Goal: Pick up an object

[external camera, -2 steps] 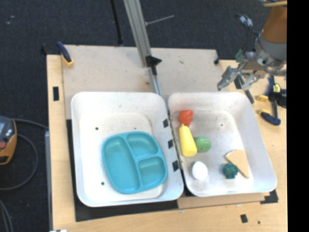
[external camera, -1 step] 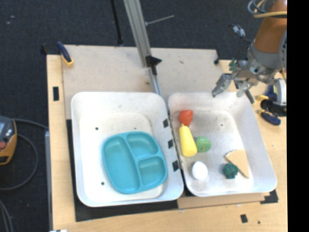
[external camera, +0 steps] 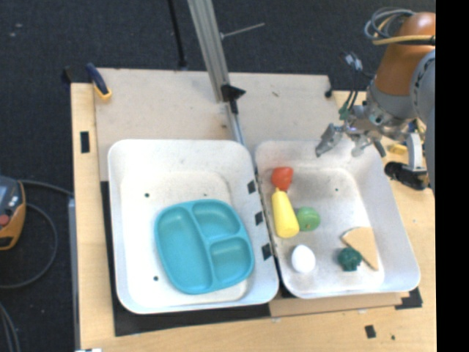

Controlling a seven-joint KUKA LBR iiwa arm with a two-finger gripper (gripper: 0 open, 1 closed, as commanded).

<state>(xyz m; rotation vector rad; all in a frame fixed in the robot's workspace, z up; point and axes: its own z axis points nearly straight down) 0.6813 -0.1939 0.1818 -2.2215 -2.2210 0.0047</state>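
The right bin (external camera: 381, 196) holds several small items. A red piece (external camera: 282, 176) lies near its left wall, with a yellow oblong piece (external camera: 284, 213) just below it and a green ball (external camera: 308, 218) beside that. A white egg-like piece (external camera: 303, 258), a dark green piece (external camera: 349, 259) and a tan wedge (external camera: 363, 245) lie along the front. My gripper (external camera: 344, 144) hangs over the bin's far edge, above and to the right of the red piece. It is open, with nothing between its fingers.
The left bin (external camera: 132, 167) holds a blue divided plate (external camera: 205, 246). A slanted metal post (external camera: 212, 42) rises behind the bins, ending at the gap between them. The grey arm with its orange band (external camera: 407, 50) comes in from the upper right.
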